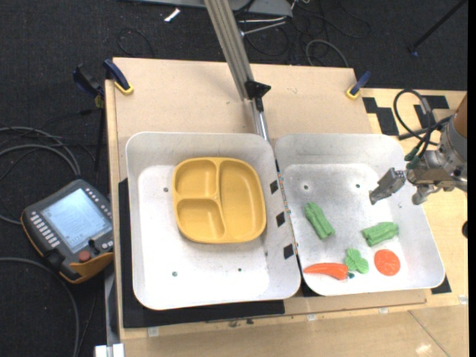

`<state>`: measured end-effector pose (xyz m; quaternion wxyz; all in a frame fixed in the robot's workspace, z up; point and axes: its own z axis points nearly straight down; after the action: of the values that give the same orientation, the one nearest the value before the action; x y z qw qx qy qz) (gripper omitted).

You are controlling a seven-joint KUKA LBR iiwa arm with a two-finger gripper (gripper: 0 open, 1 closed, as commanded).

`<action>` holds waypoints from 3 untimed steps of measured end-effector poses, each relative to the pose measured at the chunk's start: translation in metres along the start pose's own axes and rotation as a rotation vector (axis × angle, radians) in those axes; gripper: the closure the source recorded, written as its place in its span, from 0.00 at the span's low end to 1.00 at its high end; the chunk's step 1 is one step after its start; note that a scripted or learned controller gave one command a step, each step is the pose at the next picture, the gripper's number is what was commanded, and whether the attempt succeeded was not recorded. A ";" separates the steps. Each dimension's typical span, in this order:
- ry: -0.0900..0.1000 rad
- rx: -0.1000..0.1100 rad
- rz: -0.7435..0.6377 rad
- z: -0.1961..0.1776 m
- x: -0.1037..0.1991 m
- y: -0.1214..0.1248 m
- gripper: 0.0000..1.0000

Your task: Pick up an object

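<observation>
Camera view, glossy yellow divided tray [220, 200], ridged green pods [319, 220]

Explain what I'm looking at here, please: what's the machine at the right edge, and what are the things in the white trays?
One camera looks down at a slant on a wooden bench. The grey machine at the right is a robot arm; its two-finger gripper hangs over the right white bin and holds nothing. Its job is to pick up an object. That bin holds toy food: a green bean pod, another green vegetable, a small green leafy piece, an orange carrot and a red tomato slice. The left bin holds a yellow divided plate.
</observation>
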<state>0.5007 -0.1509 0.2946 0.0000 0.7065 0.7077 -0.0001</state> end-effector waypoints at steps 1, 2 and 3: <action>0.000 -0.001 0.001 0.000 0.000 0.000 0.00; 0.001 0.006 0.002 0.063 0.004 -0.004 0.00; 0.001 0.006 0.002 0.117 0.003 0.006 0.00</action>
<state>0.5066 -0.1477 0.1777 -0.0023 0.7071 0.7072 -0.0017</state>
